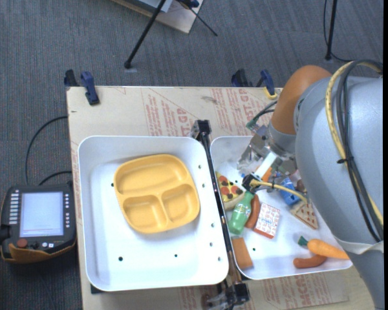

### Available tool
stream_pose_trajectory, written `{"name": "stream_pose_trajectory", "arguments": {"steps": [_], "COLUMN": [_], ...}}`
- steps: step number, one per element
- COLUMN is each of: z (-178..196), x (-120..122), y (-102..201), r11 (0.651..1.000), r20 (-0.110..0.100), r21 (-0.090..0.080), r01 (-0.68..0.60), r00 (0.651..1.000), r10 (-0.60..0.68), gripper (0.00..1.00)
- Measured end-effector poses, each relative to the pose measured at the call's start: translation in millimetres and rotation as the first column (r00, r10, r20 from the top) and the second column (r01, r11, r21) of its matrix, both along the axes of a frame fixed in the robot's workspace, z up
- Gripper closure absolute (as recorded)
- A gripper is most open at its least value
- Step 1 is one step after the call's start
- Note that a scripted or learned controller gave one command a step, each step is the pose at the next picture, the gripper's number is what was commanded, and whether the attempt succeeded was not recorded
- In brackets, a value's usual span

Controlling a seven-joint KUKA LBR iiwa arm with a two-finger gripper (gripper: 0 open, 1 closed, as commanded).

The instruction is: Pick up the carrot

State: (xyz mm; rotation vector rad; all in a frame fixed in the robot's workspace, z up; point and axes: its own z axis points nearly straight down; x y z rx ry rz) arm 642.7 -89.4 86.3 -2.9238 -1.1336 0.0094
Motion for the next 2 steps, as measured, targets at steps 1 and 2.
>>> {"name": "stream_pose_trajectory", "arguments": {"steps": [1, 2], "z": [0, -1], "x": [-65, -108], "y": [-40, -25], "r11": [0.967, 0.935], "r20": [-0.002, -0.003], "r21": [-0.001, 0.0], "r01": [0.256, 0.354], "r00": [0.967, 0.935], "r10": [-0.256, -0.354], "gripper": [0.0, 0.0]}}
